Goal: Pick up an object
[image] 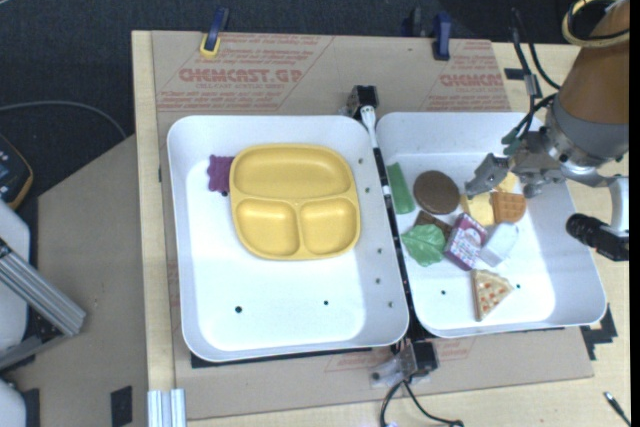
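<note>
The right bin (570, 305) holds a cluster of toy food. There is a brown round cookie (436, 191), a green strip (400, 187), a green leafy piece (425, 243) and a maroon packet (466, 243). With them lie a pizza slice (490, 293), a small waffle (509, 206) and a pale yellow piece (481, 211). My gripper (508, 178) hovers over the bin's upper right part, just above the waffle and the yellow piece. Its two grey fingers (487, 174) are spread open with nothing held between them.
The left bin (280, 315) carries a yellow divided plate (295, 198) with a purple item (219, 173) at its left edge. A ridge (385, 215) separates the two bins. Clamps (211, 43) grip the board's far edge, and the arm's orange band (600, 85) rises at right.
</note>
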